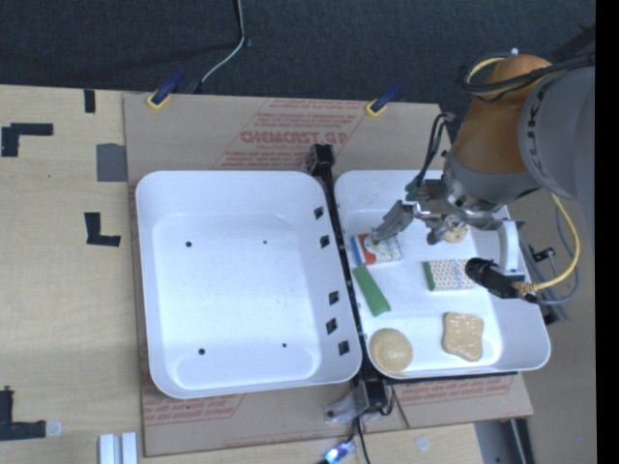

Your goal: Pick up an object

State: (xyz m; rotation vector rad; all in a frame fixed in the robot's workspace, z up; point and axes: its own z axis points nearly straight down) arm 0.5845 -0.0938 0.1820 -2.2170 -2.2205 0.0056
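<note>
The right bin [513, 356] holds several items. A small white box with red and blue edges [375, 250] lies near its left wall. Just below it rests a green bar [370, 291]. A dotted white pad with a green edge [444, 275] sits mid-bin. At the front lie a round tan disc [391, 349] and a tan bread-shaped piece [462, 336]. My gripper [392, 226] hangs low over the bin's left part, directly above the small white box. I see nothing held in it.
The left bin [155, 288] stands beside the right one, with a black divider strip [334, 259] between them. Both rest on a cardboard sheet [280, 133]. The arm's orange band [493, 114] and cables [551, 278] hang over the right bin's far right side.
</note>
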